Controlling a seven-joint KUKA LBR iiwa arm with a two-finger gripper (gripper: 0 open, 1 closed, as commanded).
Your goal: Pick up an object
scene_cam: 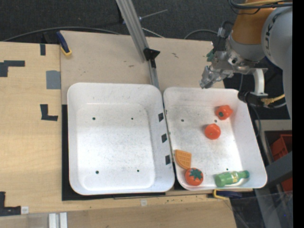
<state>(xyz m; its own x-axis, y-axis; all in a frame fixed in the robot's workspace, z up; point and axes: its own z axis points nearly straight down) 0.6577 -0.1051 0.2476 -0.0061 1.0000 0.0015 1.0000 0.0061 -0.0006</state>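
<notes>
Where fingers overhang, right bin's rim

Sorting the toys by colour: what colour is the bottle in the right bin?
Green, with a paler cap end; the bottle shows in the camera view.

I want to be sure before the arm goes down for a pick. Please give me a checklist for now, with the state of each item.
1. Objects available in the right bin: ok. Two red round pieces, a tomato, an orange wafer, a green bottle.
2. Gripper above the right bin: not ok, it hangs over the far rim.
3. Gripper free of any object: ok, nothing seen in it.
4. Jaws open: cannot tell.
5. Nearest target has room around it: ok, the upper red piece lies apart from the others.
</notes>
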